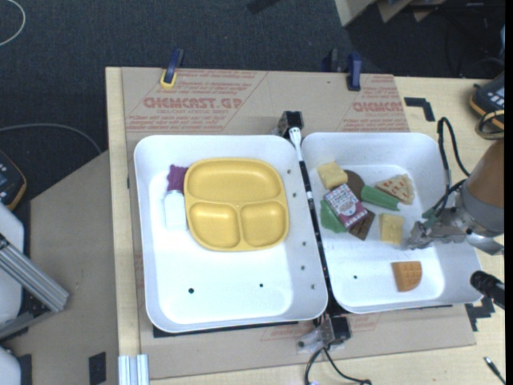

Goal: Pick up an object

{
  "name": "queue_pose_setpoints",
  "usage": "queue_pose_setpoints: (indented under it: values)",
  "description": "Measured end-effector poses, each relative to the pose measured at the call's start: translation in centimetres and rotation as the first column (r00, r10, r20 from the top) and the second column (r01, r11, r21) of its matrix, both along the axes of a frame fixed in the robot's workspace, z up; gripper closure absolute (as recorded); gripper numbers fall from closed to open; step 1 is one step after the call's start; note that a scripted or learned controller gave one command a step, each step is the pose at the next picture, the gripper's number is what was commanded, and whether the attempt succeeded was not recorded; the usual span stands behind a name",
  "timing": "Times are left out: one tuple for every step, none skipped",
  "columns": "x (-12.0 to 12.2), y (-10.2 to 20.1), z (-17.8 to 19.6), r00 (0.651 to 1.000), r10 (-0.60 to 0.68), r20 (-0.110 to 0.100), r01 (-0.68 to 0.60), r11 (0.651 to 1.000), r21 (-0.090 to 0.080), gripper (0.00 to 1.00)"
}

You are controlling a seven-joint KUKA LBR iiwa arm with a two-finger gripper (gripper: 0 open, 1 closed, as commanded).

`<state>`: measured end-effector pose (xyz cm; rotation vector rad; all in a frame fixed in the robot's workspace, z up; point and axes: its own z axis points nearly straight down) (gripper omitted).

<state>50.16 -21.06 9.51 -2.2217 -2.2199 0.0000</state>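
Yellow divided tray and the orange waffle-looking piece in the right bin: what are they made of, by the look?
Yellow tray: looks like moulded plastic with a smooth, slightly glossy finish; one even colour, rounded compartment walls and soft highlights.
Orange waffle piece: probably plastic or rubbery toy food with a matte finish; flat colour and a faint grid on top. The view is too coarse to say which.

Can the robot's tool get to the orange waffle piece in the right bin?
Probably yes. The tool hangs low over the right bin, just above the orange waffle piece. The waffle lies alone on bare bin floor, apart from the other toy food, with nothing between them.
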Motion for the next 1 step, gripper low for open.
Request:
queue_pose_setpoints:
  values:
    - [1.04, -0.16, 5.94, 1.000, 0.002, 0.009, -0.002, 1.000, -0.005, 1.00]
